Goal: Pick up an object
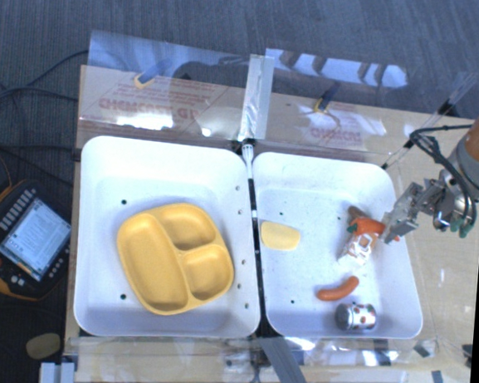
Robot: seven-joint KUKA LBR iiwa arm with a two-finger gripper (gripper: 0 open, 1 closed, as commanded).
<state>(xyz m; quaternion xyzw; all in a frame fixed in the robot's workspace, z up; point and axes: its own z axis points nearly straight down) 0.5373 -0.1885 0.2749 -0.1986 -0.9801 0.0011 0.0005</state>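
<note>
Gripper: the gripper (400,219) hangs at the right bin's (324,173) right wall, tilted in toward the bin floor; whether it is spread or pressed together cannot be told, and nothing is seen held in it.
Step in hand: judged as the approach, with no object yet lifted.
Silver can: the silver can (355,317) lies on its side in the right bin's near right corner.
Sausage: the orange sausage (336,289) rests just beyond the can, toward the bin's middle.
White wrapper: a small white packet (356,252) sits farther in, close below the gripper's tips.
Orange toy: an orange and brown piece (364,222) lies just beside the gripper, the likeliest target.
Yellow slice: a pale yellow slice (279,236) lies against the right bin's left wall.
Yellow tray: a divided yellow tray (175,258) fills the neighbouring left bin (109,162).
Next move: it likely calls for a short descent onto the orange toy, centred so the packet beside it is not pinched too.
</note>
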